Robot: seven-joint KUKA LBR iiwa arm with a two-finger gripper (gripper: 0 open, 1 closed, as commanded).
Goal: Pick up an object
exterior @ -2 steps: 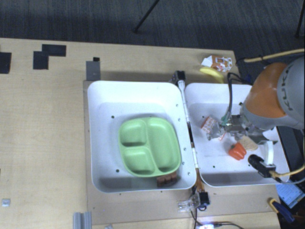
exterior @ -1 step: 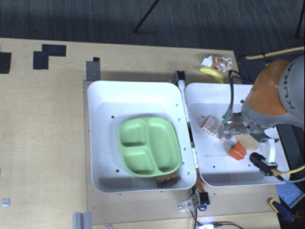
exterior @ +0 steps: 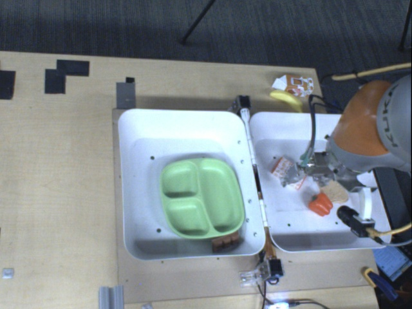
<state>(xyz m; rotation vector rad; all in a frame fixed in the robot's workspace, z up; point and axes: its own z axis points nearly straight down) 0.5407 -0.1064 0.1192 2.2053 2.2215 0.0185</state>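
My gripper (exterior: 301, 170) hangs low over the middle of the right bin (exterior: 277, 227), the grey arm with its orange band reaching in from the right. Just left of its tip lies a small red and white packet (exterior: 281, 167), touching or nearly touching it. An orange object (exterior: 320, 204) lies below the gripper toward the bin's front. Beside that, partly under the wrist, is a tan piece (exterior: 335, 191). I see nothing clearly held.
The left bin (exterior: 138, 172) holds a green divided plate (exterior: 203, 197) with a brown object (exterior: 225, 242) poking out from under its front edge. A yellow banana-like item (exterior: 285, 98) and a small packet (exterior: 296, 84) lie on the bench behind the right bin.
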